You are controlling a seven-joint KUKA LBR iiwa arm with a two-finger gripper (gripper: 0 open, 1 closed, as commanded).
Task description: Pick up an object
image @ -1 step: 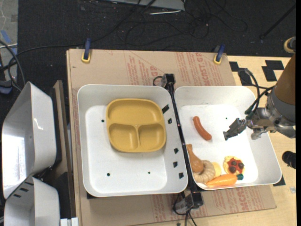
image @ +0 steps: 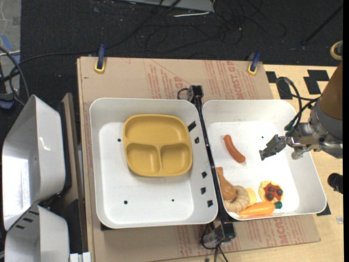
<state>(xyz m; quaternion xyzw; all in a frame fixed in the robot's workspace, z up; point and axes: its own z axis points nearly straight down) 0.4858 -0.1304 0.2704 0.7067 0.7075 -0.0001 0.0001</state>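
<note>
Nearest the camera, along the front wall of the right bin (image: 305, 146), lies a cluster of toy food: a smooth orange carrot (image: 258, 208) lying flat, a pale ridged curl like a shrimp (image: 238, 202) just behind it, and a glossy brown drumstick (image: 224, 185) leaning against the divider between the bins. Beside the carrot's tip sits a small yellow pizza slice (image: 271, 191) dotted with red and dark toppings. These four pieces are touching or nearly so.

Further back, alone on the white floor of that bin, lies a reddish sausage (image: 234, 148), a rounded cylinder set at a slant. To its right, well apart from it, the dark gripper (image: 271, 147) hangs over the bin at the end of the grey arm (image: 322, 130); whether its fingers are spread or together cannot be told from here, and nothing shows between them.

The left bin (image: 106, 162) holds a matte mustard-yellow plate (image: 158, 145), a rounded square moulded into three compartments. Both bins rest on a brown cardboard sheet (image: 163, 75) printed with red lettering, clamped at its far edge.
</note>
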